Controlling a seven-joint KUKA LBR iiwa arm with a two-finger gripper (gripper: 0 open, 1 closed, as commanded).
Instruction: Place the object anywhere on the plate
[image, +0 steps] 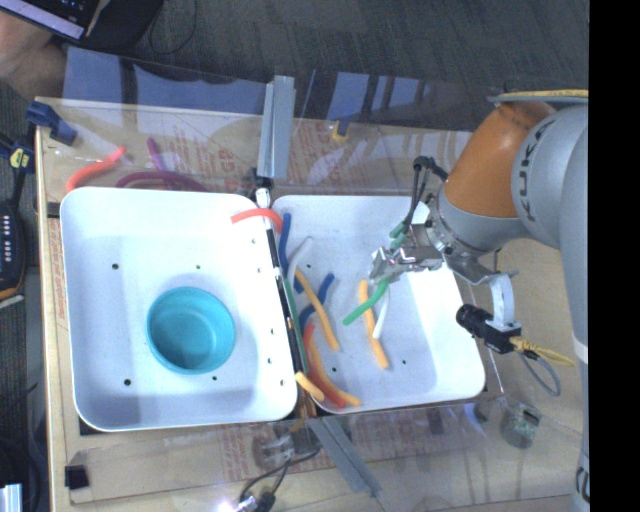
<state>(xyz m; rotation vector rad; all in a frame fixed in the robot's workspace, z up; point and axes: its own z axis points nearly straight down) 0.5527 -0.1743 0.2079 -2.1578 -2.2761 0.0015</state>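
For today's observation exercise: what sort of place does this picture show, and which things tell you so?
Probably a robotics lab bench: a grey arm reaches over two white bins, one holding a blue bowl, the other coloured sticks.

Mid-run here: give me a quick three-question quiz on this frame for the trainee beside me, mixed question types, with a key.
1. True or false: the teal plate sits in the right bin.
2. Multiple choice: the gripper is above A) the left bin; B) the right bin; C) the bare bench.
3. Short answer: what colour is the stick hanging just below the gripper?

Key
1. False; it sits in the left bin.
2. B.
3. Green. Its upper end meets the gripper, but the view does not settle whether it is gripped.
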